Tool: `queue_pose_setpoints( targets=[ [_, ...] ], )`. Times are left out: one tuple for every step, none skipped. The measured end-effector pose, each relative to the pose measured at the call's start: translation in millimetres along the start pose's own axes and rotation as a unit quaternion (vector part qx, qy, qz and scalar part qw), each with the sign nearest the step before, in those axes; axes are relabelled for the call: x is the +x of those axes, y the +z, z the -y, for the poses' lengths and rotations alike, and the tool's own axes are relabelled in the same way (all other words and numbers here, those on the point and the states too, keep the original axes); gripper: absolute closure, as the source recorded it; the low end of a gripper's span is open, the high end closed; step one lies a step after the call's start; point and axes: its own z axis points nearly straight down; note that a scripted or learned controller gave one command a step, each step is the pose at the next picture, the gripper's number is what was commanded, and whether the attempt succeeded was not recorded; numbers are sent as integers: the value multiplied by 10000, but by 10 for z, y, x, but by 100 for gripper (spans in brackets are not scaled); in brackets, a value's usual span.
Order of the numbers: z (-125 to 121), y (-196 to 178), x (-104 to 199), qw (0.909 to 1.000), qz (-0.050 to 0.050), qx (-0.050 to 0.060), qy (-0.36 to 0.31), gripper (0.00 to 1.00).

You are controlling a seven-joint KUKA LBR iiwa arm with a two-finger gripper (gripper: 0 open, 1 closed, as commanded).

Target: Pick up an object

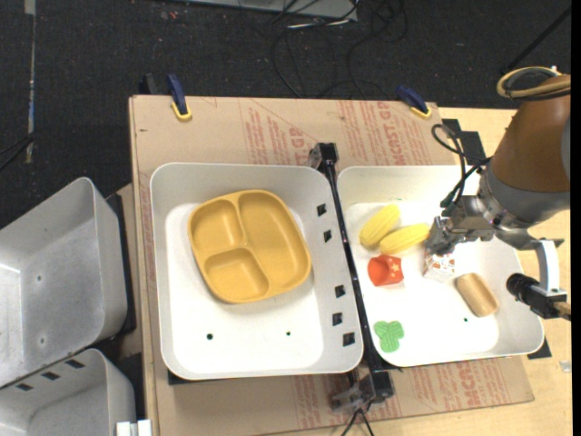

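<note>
- Dark carpet strewn with cables surrounds a cardboard-topped bench point(245, 121) that carries two shallow white bins side by side.
- In the left bin point(172, 334) lies a yellow divided plate point(248, 244), well apart from everything else.
- In the right bin point(508, 334) sit two corn cobs point(390, 228) touching each other, a red pepper-like toy point(386, 270) just below them, a green leafy piece point(389, 334) near the front wall, a tan bread-roll shape point(476, 294), and a small white carton with red print point(440, 264).
- Reaching in from the right, the arm brings its gripper point(445, 237) low over the carton, just beside the tip of the nearer cob.
- How far the claw is spread, and whether it has hold of anything, cannot be told from this angle; the wrist hides it.
- The carton looks like the likely target, though that is a guess.
- Risks, as a judgement: the carton is small and tilted, so it may tip or slide away; the nearby cob could be nudged or caught alongside it; a closure slightly off-centre would come up with nothing.
</note>
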Motion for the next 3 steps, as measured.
queue_pose_setpoints(
  targets=[
    [-113, 8, 428, 10000, -9, 20, -19, 100],
    [-181, -122, 984, 10000, -15, 17, -28, 100],
    [-296, -29, 1523, 10000, -11, 23, -24, 100]
  ],
)
